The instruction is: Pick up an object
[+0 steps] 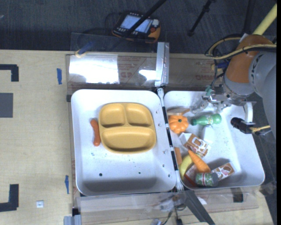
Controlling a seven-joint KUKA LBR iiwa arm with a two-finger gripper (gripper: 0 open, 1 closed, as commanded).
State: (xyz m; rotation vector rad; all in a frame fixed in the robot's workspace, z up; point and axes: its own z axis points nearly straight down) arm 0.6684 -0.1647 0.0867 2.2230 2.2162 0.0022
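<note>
Half-hidden pincer [210, 102] above green bottle [205, 119] in right bin [246, 151], its opening impossible to tell.

place: robotics lab | evidence: taped bench [30, 132], two white bins [83, 176], teach pendant [135, 25], tripod legs [206, 13]

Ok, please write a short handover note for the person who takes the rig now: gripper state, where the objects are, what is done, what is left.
Gripper: at the top of the right bin, just above the green bottle; nothing is seen between its fingers.
Right bin holds: green bottle, small pumpkin, snack packet, carrot, banana, and a second bottle with another packet at the bottom.
Left bin holds: yellow divided plate and an orange sausage to its left.
Done: nothing is picked yet.
Left: grasp one object and lift it. The green bottle looks nearest.
</note>
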